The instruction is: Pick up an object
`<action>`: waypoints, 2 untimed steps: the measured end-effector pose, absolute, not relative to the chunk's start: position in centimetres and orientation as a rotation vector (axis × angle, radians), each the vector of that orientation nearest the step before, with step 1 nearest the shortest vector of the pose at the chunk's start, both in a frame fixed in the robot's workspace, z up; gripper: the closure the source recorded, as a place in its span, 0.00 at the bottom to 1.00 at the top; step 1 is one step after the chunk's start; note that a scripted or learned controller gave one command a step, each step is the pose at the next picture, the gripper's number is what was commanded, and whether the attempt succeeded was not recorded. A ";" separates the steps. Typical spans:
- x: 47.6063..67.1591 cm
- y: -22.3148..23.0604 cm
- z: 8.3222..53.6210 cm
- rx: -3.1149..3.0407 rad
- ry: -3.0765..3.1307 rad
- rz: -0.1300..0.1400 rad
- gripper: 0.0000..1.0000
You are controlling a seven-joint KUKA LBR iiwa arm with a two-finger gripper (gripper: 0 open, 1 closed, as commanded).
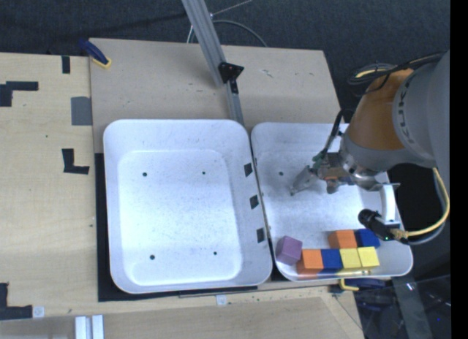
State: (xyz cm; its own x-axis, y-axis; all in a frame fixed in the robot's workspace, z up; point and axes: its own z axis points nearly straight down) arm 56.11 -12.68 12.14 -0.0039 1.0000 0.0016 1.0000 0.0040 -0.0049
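Over the right bin (292, 144), the grey arm w/ its orange band (376, 122) reaches in from the right, and the gripper (307, 182) hangs above the bin's middle, tilted down toward the left. From where I stand, can't tell how its pincer is set; that end is too small and blurred, and nothing shows pinched there.

Blocks sit well apart from it, bunched along the near edge of the same bin: purple block (289, 248) at the left, a bit off from the rest; then orange block (312, 258), blue block (331, 258), and two yellow blocks (359, 258) in a row. Behind that row, another orange cube (341, 239) and a blue cube (366, 237), touching.

Left bin (117, 140) sits just beside the right one, rims touching.
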 end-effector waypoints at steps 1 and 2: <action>55.2 -8.9 9.0 -2.215 -2.222 0.004 0.00; 54.1 -10.3 9.2 -2.220 -2.220 0.005 0.00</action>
State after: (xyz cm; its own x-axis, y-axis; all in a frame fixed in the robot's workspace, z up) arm 54.12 -10.25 9.16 0.0004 1.0000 -0.0010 1.0000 -0.0004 -0.0038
